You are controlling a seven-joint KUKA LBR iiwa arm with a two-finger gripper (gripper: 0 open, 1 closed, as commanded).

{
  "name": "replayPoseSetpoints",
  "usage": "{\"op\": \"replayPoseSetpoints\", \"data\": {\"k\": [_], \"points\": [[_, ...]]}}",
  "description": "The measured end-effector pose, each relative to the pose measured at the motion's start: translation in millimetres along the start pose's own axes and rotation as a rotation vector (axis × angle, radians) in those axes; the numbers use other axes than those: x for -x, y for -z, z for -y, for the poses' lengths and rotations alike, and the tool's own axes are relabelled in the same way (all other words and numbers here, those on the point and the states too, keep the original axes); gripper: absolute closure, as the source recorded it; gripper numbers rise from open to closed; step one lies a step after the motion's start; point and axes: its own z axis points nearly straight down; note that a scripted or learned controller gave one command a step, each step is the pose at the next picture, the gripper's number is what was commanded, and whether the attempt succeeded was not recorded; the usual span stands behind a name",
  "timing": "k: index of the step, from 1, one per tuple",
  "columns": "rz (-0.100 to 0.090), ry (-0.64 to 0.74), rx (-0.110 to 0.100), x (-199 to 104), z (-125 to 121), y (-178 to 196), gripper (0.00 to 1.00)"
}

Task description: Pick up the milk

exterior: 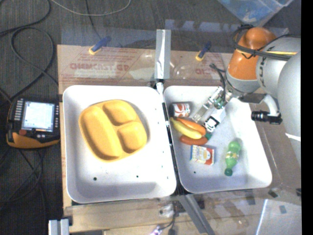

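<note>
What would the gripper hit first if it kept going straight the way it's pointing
Probably the hot dog. The gripper points down and left over the right bin, and the hot dog lies just past its tip, beside the banana. Depth is unclear, so it could meet the bin floor first.

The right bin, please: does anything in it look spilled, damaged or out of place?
Nothing stands out. In the right bin, the milk carton, green bottle, can, banana and carrot all lie flat, with nothing spilled.
</note>
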Motion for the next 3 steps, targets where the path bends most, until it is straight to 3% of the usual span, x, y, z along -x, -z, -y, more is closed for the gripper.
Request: {"op": "replayPoseSetpoints", "data": {"k": [1,2,3], "points": [[0.011,0.001,0.01,1.1,-2.7,10.0,1.0],[0.003,0.001,0.004,-0.5,-1.4,8.4,0.0],[0.005,0.074,-0.009,-3.3,-2.5,-0.2,0.0]]}}
